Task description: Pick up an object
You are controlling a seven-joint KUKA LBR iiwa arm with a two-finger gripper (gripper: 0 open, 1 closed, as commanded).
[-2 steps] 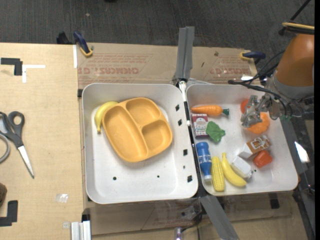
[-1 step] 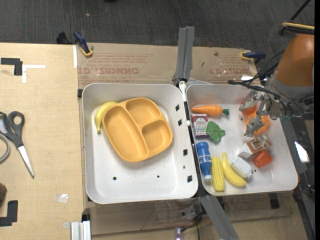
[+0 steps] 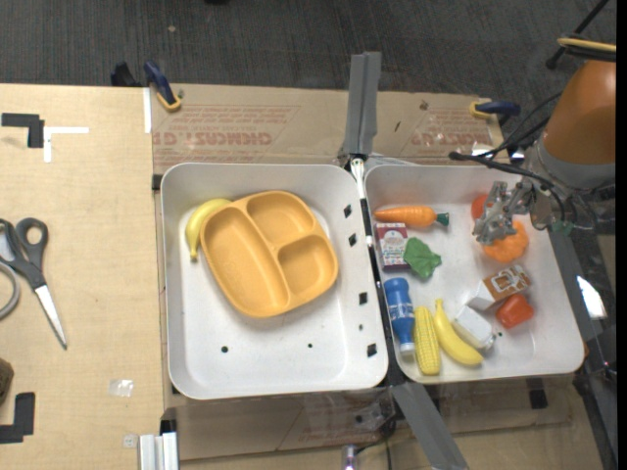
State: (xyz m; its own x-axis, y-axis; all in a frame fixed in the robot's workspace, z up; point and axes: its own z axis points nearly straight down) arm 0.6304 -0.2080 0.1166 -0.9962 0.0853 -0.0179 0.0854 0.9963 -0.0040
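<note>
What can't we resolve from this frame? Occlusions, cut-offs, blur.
- Gripper, camera view: finger state too small and cluttered to read.
- Orange fruit: top covered by the gripper; contact unclear.
- Red item: mostly hidden behind the gripper, identity unclear.
- Banana in the left bin: partly hidden by the orange divided plate.
- Small carton and red box: labels too small to read.

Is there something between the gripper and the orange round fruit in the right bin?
Nothing visible stands between them. The gripper is directly above the orange fruit near the far right side of the right bin and overlaps its upper edge. The closest neighbour, a small brown carton, lies apart on the near side.
</note>
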